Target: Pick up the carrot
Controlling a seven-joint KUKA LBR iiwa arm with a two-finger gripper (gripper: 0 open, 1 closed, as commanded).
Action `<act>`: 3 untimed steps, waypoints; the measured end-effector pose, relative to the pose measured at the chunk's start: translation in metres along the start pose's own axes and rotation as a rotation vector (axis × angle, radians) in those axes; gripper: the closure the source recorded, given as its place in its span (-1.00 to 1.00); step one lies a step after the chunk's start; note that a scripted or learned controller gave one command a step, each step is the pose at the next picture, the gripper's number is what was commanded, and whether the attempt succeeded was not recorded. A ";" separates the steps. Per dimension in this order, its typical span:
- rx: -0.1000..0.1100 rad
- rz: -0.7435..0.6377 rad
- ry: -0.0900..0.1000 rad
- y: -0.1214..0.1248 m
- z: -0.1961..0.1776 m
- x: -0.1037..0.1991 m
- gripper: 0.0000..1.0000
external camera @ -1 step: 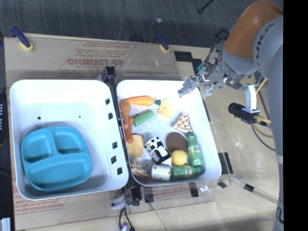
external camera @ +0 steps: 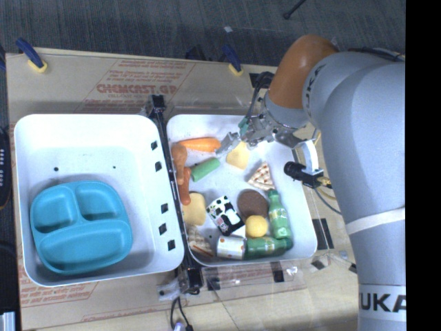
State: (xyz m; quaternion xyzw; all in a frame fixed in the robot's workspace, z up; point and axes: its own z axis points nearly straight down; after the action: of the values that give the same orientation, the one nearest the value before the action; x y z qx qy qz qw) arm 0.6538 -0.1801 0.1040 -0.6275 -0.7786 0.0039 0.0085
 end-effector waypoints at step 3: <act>0.004 0.253 -0.007 0.015 0.004 0.065 -1.00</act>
State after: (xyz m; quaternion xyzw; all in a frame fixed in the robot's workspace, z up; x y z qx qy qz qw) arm 0.6543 -0.1136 0.1003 -0.7205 -0.6933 0.0086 0.0064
